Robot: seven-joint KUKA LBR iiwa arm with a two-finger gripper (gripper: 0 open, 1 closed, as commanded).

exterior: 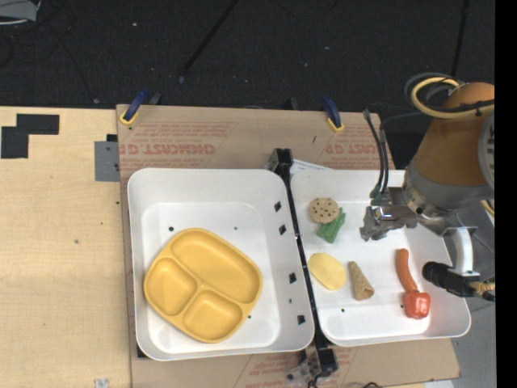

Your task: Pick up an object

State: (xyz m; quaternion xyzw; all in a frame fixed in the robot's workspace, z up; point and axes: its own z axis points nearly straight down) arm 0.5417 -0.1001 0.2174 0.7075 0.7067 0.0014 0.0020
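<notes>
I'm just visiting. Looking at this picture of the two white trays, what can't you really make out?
- The hand: too small and dark in the camera view to tell if it grips anything.
- The green piece: partly covered by the cookie.
- The right bin: its far right side is hidden under the arm.

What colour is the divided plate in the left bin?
The divided plate is yellow, as the camera view clearly shows.

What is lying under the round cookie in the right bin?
The cookie rests partly on a green piece, which sticks out below it toward the gripper. The part of the green piece beneath the cookie is covered, so its full shape cannot be seen.
</notes>
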